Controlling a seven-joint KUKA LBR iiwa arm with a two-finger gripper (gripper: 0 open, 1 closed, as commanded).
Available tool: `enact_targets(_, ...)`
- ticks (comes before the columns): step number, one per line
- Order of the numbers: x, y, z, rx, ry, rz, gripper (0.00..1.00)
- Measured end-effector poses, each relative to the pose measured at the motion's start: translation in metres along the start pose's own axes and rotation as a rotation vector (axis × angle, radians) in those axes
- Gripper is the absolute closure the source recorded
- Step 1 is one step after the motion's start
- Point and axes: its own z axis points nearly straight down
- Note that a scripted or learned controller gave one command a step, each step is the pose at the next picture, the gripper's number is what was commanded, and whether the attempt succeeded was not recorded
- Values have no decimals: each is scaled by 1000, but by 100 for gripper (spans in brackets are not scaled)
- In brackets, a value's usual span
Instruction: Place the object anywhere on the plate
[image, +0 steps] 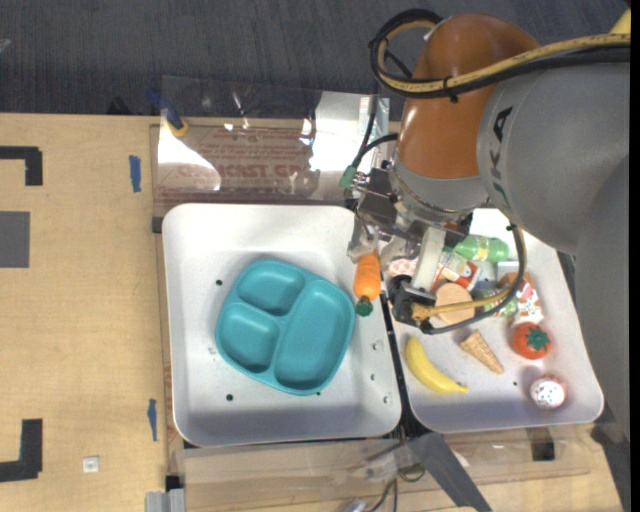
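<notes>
Over the seam between the two white bins, the gripper (372, 262) hangs from the grey arm, and a toy carrot (367, 279) sits clamped between its fingers, orange body upright with the green top pointing down. The carrot is just off the plate's 2 o'clock edge, over the left bin's (190, 250) right rim. The teal sectioned plate (285, 326) lies in the middle of that left bin. In the right bin (585, 400), a banana (432, 367) lies at about 7 o'clock, a cone-shaped piece (482, 351) near the centre, a tomato (531, 341) at 4 o'clock and a small white speckled piece (547, 393) at 5 o'clock. The counter (70, 300) is brown board.
</notes>
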Motion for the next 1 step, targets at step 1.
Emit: enact_targets(1,-4,1,2,3,-6,6,0)
